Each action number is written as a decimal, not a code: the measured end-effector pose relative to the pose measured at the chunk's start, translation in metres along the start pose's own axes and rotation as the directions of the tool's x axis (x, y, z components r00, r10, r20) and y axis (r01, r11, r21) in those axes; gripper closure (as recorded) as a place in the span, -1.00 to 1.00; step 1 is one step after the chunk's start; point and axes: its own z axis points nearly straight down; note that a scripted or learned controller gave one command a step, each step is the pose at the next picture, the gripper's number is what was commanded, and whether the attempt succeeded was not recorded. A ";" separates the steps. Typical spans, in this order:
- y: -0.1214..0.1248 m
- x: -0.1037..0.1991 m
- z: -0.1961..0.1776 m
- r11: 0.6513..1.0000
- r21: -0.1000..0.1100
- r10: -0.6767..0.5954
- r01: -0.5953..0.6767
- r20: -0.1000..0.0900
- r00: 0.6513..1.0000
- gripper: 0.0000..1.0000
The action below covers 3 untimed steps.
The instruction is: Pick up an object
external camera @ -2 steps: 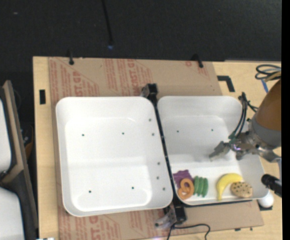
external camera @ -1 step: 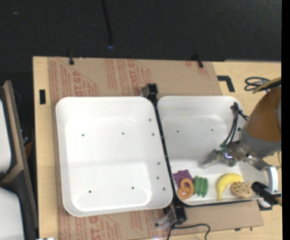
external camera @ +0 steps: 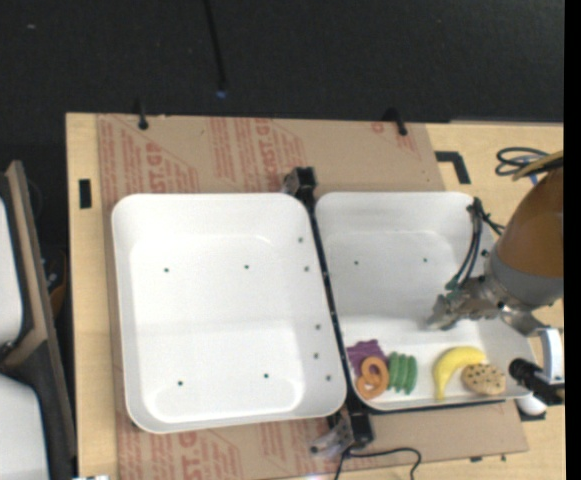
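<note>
Along the near edge of the right bin [external camera: 390, 218] lie a cookie [external camera: 484, 377], a yellow banana [external camera: 457, 364], a green piece [external camera: 403, 371], an orange ring [external camera: 373, 376] and a purple piece [external camera: 365, 350]. Just beyond them hangs the gripper [external camera: 452, 311]. The left bin [external camera: 210, 308] sits alongside.

Wooden bench [external camera: 85, 268], cardboard sheet [external camera: 220, 153], two white bins [external camera: 130, 268] side by side

Arm [external camera: 530, 243] reaching from right, jaws lowered
</note>
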 end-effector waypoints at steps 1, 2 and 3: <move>0.000 -0.006 -0.062 1.000 -0.004 -0.002 0.002 0.001 1.000 1.00; -0.007 -0.010 -0.120 1.000 -0.004 -0.002 0.002 0.001 1.000 1.00; -0.007 -0.011 -0.139 1.000 -0.001 -0.002 0.002 0.000 1.000 1.00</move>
